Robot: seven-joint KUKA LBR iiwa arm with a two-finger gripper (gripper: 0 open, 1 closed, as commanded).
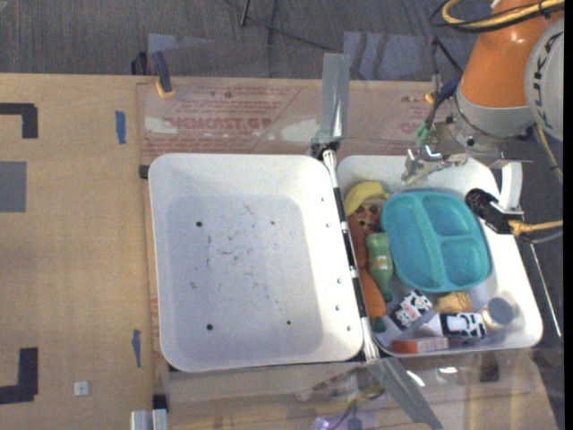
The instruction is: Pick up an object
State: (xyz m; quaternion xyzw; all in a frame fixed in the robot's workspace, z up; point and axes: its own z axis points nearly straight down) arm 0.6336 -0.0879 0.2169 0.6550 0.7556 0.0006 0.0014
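A light wooden bench (72, 267) fills the left and middle of the view, marked with black corner shapes and a few strips of blue tape (120, 126), and beyond its far edge lies a dark grey floor (107, 16) crossed by thin black cables. Two shallow white bins sit side by side on a sheet of printed cardboard (224, 115). The left bin (170, 195) shows a scuffed floor with small dark holes. The right bin (528, 325) holds all the loose objects, crowded together: one teal divided tray (437, 240) with three compartments lying flat in the middle, one yellow banana (363, 193) at its far left corner, one green bottle (380, 260) just left of the tray, one orange carrot (372, 296) along the bin's left wall, two black-and-white cow-patterned blocks (413, 308) near the front, one small red item (417, 346) at the near edge, and one grey round cap (500, 311) at the near right. The arm (506, 70), with its orange band, reaches in from the far right, and its gripper (428, 158) hangs over the far edge of the right bin, just beyond the tray; whether it is spread or closed cannot be told from this angle, and nothing is seen held in it.
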